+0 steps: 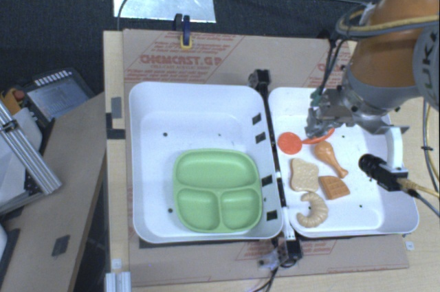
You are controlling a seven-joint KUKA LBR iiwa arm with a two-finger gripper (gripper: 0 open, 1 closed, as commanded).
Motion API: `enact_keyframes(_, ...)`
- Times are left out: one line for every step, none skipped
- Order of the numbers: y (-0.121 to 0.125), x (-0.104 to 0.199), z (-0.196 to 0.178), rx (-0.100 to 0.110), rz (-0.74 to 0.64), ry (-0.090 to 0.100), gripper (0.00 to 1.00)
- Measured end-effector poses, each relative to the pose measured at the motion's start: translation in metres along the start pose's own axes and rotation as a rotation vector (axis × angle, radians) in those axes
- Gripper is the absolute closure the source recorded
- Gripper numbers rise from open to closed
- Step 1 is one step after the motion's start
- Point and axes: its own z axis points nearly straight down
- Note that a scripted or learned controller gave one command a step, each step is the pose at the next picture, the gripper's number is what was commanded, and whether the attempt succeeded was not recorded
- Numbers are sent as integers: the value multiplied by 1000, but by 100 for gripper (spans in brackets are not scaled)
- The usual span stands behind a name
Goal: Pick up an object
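Approach step: pincer (323, 127) is hovering low in the right bin (399, 215), finger state impossible to tell. Red disc (289, 142) is lying just left of it, drumstick (331, 158) just below. Next move is likely needing a short descent, then closing.

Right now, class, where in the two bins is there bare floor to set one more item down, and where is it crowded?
Bare floor lies in the left bin behind the green divided plate, and along the right bin's front right corner. It is crowded mid-right bin: orange disc, drumstick, bread slice, cracker and croissant cluster under the pincer.
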Motion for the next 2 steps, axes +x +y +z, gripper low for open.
enact_keyframes(-14,59,13,1,-2,2,100)
enact_keyframes(-29,103,23,1,0,1,100)
